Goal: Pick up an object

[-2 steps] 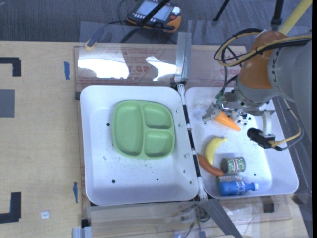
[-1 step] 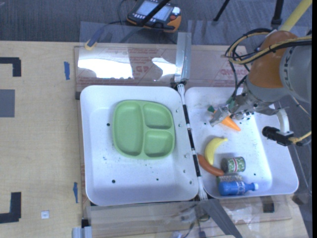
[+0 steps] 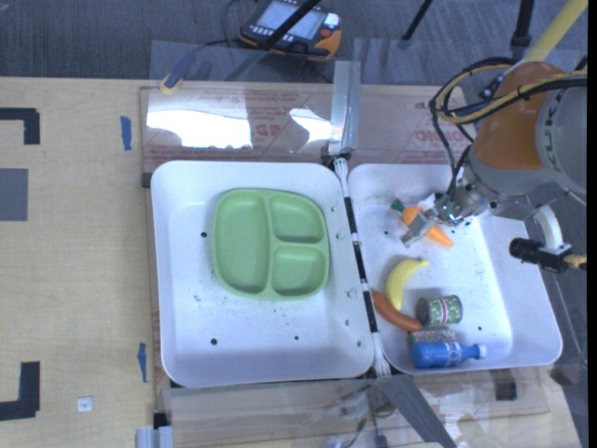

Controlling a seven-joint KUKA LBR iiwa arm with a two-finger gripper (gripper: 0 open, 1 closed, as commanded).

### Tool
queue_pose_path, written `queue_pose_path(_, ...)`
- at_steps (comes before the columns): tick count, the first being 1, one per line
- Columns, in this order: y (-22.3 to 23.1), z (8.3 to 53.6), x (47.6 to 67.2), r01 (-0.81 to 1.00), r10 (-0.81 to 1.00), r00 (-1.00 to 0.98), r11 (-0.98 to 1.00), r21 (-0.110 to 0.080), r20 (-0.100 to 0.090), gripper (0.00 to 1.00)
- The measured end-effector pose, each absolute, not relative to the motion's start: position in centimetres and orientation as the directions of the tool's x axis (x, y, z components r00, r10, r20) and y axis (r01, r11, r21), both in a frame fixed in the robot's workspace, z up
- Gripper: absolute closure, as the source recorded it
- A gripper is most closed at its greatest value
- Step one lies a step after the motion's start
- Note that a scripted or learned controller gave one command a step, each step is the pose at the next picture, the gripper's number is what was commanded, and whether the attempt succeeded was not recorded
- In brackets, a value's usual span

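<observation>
The arm reaches in from the right, wrist bent down, gripper (image 3: 425, 224) low in the right bin (image 3: 522, 329). Whether its fingers grasp the carrot (image 3: 438, 237) touching them, I cannot tell.

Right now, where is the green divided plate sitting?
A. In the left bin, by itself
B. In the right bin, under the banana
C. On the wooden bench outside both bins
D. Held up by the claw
A: the green divided plate lies flat in the left bin with nothing else on it, while the banana and the other small items are in the right bin.
</observation>
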State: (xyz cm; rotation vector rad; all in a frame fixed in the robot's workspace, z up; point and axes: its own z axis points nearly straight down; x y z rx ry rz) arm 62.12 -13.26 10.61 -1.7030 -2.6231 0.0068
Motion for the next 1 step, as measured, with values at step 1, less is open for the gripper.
queue_pose_path(1,-14.09,11.78,62.57,0.915,0.915,-0.403,0.404,0.003,-0.018,1.0)
